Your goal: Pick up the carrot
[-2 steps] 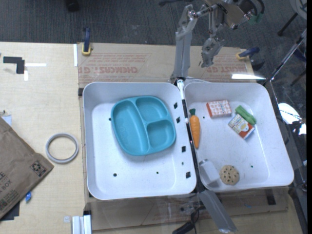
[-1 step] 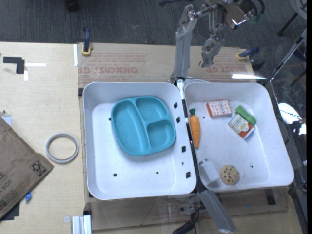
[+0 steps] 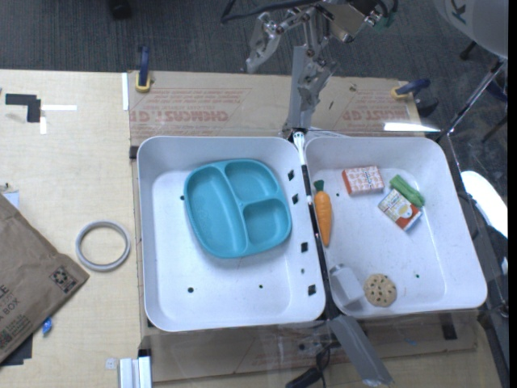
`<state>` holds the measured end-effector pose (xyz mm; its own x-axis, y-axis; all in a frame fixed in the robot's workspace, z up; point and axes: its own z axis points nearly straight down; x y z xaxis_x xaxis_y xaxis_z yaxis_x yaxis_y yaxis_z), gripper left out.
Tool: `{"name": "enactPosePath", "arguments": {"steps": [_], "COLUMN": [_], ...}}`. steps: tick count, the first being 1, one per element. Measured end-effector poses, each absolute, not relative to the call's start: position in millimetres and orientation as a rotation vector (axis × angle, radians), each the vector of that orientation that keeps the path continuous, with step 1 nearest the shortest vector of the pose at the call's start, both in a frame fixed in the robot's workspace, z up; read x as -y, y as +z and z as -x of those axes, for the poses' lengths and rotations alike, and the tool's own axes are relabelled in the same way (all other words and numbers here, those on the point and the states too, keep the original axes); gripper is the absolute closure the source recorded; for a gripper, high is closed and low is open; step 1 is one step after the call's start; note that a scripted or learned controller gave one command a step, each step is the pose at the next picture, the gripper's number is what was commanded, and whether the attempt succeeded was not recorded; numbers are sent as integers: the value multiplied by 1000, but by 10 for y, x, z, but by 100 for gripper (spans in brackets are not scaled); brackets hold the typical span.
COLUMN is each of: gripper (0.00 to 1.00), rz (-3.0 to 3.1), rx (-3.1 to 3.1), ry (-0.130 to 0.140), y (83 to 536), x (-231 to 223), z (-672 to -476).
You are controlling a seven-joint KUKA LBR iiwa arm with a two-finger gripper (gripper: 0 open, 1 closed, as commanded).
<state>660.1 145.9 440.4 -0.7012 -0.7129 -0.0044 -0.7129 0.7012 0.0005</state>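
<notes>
An orange carrot (image 3: 323,214) with a green top lies lengthwise in the right bin (image 3: 440,253), close against its left wall. My gripper (image 3: 286,65) hangs well above the bench beyond the far rims of both bins, roughly over the line where they meet. Its fingers (image 3: 262,48) are spread open with nothing between them. The carrot lies nearer the camera than the gripper, apart from it.
A teal divided plate (image 3: 212,217) fills the middle of the left bin (image 3: 161,289). The right bin also holds a cracker box (image 3: 362,179), a green item (image 3: 407,191), a small carton (image 3: 400,211), a cookie (image 3: 380,289) and a grey piece (image 3: 346,286). A tape roll (image 3: 102,244) lies left of the bins.
</notes>
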Motion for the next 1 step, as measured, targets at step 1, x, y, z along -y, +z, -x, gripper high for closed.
{"name": "enactPosePath", "arguments": {"steps": [1], "gripper": [0], "rz": [1804], "rx": [-2570], "ry": [5], "y": [3794], "x": [-2167], "z": [-6602]}}
